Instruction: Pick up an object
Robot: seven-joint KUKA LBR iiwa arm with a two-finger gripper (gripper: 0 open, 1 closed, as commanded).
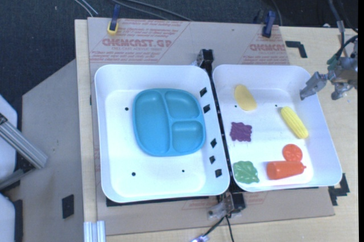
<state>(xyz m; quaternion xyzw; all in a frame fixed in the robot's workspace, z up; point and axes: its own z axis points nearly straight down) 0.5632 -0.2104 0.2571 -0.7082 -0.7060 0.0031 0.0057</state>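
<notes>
A: Dark carpet lies behind the bench [170, 36], with cables looping across it and a blue clamp [268, 24] on the bench's far edge. What sits on the bench?

B: Two white bins side by side. The gripper [325, 90] hangs over the far right rim of the right bin [267, 73]; the left bin [114, 178] lies well off to its left.

A: And the gripper's state?

B: Its two fingers stand spread apart, with nothing between them.

A: Where are the things it could pick?

B: All in the right bin, below and left of the gripper. Nearest is the corn [294, 122], just below it and apart from it. The lemon [245, 97] lies to the gripper's left, near the bin's far side. Further down and left are the grapes [240, 132]. The tomato [292, 153] lies below the corn, touching the sausage [284, 170] at the near edge. The lettuce [245, 172] sits at the near left corner, furthest from the gripper.

A: And the left bin?

B: It holds a blue tray [168, 121] with three compartments, lying flat, well away from the gripper.
</notes>
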